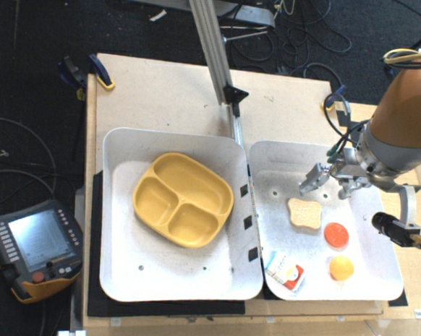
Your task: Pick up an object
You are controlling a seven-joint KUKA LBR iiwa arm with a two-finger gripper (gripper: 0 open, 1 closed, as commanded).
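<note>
On the desk point(165, 95), the pincer point(324, 181) is being held spread and empty above the toast slice point(305, 214); a descent is being called for.

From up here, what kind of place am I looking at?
Probably a robotics lab: a robot arm over white bins of toy food, a handheld control pendant and loose cables on the floor.

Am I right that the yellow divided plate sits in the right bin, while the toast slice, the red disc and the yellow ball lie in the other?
Not quite: the camera view shows the yellow divided plate in the left bin. The toast slice, red disc and yellow ball lie in the right bin.
</note>
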